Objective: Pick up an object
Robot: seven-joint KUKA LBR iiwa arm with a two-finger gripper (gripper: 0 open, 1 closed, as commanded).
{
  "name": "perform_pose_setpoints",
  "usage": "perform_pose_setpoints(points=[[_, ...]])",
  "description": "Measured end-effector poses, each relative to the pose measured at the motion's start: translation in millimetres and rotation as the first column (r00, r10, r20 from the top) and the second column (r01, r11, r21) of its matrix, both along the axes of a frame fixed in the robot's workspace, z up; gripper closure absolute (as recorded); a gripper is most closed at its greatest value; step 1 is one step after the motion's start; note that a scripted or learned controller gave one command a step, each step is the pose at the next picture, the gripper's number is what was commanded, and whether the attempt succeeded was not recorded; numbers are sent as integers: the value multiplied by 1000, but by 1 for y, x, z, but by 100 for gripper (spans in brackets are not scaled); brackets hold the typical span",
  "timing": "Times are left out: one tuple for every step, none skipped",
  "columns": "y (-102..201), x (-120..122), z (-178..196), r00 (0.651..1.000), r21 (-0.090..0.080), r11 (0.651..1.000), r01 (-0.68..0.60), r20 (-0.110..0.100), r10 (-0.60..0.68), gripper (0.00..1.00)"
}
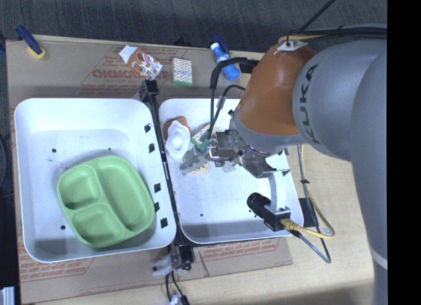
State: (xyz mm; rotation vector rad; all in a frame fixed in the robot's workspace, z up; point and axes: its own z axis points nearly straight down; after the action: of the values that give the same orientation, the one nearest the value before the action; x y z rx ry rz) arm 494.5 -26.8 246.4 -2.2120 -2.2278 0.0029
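- Grey arm (342, 100) with an orange band reaches in from the right, over the right bin (223, 225).
- Its hand (209, 151) sits low among small objects (179, 140) near that bin's upper left; its grip cannot be told.
- Green divided tray (105, 200) lies in the left bin (39, 119).

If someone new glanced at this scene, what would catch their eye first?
Most likely the big grey arm with its orange band, reaching from the right over the right bin, its claw down among small items near that bin's upper left. Next, the green divided tray in the left bin.
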Motion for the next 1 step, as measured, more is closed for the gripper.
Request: perform_pose_setpoints(points=[[0,0,0,1000,0,1000,0,0,0,0]])
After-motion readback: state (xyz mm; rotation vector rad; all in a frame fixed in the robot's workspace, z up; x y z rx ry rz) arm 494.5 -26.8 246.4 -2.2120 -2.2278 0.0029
